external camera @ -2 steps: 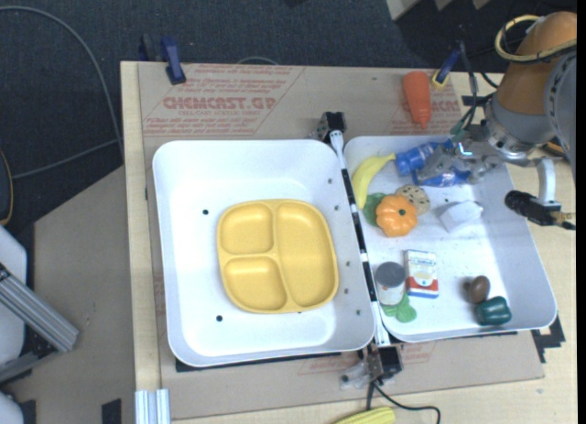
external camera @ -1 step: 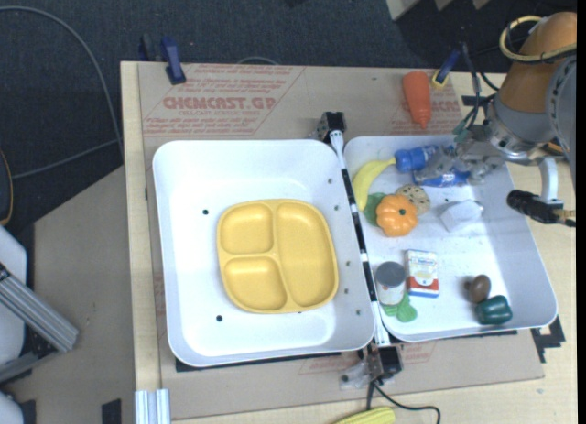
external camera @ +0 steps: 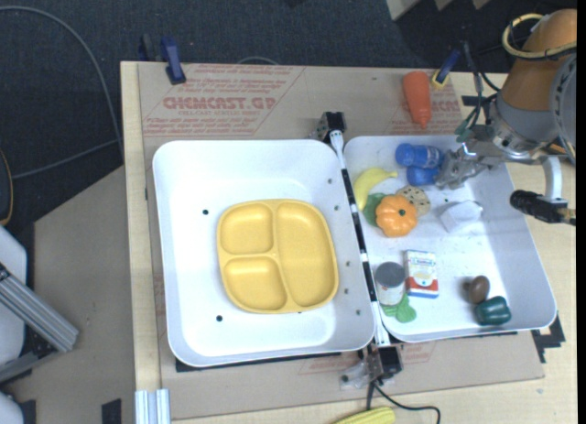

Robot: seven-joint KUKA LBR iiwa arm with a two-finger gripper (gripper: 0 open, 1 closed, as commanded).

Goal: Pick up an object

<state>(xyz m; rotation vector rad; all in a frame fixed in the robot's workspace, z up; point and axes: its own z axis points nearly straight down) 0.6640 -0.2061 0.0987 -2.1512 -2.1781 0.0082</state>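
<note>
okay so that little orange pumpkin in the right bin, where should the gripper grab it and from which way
Probably from straight above, fingers closing across the round body of the small orange pumpkin. The yellow banana and speckled die crowd its far side, so set the fingers left and right, where the white bin's floor shows more room.

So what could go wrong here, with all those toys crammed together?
The end effector is down in the right bin beside the blue object, with the banana and orange pumpkin packed close. It might shove the neighbours or close on nothing. It is also near the bin's back rim, so it could bump that.
</note>
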